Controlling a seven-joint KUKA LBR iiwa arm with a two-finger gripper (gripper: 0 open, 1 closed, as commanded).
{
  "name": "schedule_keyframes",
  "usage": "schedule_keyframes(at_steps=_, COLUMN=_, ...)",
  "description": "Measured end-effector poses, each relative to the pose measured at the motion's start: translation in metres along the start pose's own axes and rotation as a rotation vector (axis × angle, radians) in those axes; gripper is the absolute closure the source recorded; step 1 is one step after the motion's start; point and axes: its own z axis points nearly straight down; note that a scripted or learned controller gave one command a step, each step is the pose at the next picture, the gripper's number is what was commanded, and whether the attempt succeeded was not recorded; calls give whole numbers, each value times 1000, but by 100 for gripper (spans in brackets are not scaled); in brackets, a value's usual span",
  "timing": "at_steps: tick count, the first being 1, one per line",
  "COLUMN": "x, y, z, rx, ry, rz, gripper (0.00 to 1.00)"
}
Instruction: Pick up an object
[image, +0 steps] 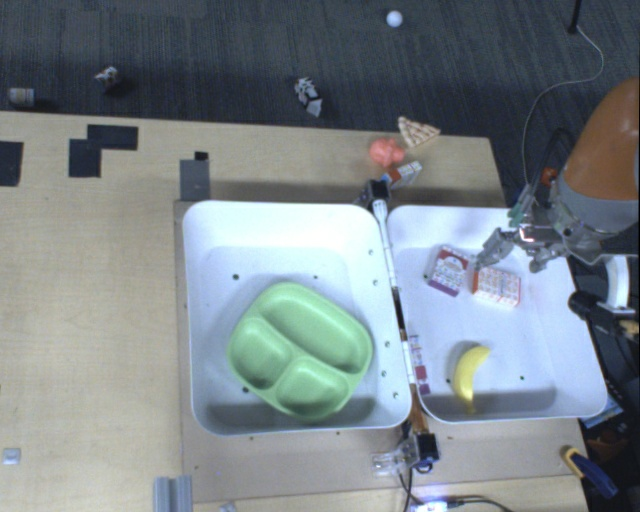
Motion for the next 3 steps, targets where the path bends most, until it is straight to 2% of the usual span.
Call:
schedule_keyframes(at_steps=1, x=19, y=21, z=106, rx=-13, ry=-4, rz=0, gripper=0)
schedule_keyframes(at_steps=2, x=19, y=22, z=95, rx=-18, ry=-7, rz=-1, gripper=100)
schedule_keyframes(at_steps=3, x=-66, y=82, z=33, rx=-5, ry=-3, rz=1, gripper=100)
